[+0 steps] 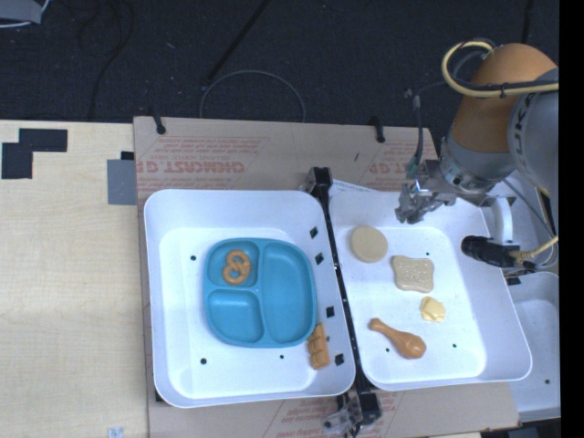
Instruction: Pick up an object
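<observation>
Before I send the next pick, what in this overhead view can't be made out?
- gripper: small and dark over the right bin's far rim; finger state unreadable.
- Small orange piece beside the blue tray: too small to identify.
- Yellow item: too small to name.
- Arm: cut off at the view's right side.

Two shallow white bins are seen side by side. In the left bin (173, 245) a blue divided tray (274, 290) is set, with a pretzel (237, 266) in its upper-left compartment — a small orange-brown piece (318, 347) lies near the bin's lower-right corner. In the right bin (493, 336) a round cracker (369, 244), a toast slice (412, 274), a yellow piece (432, 310) and a drumstick (399, 337) are spread. The gripper (415, 203) is positioned over that bin's upper edge.
</observation>
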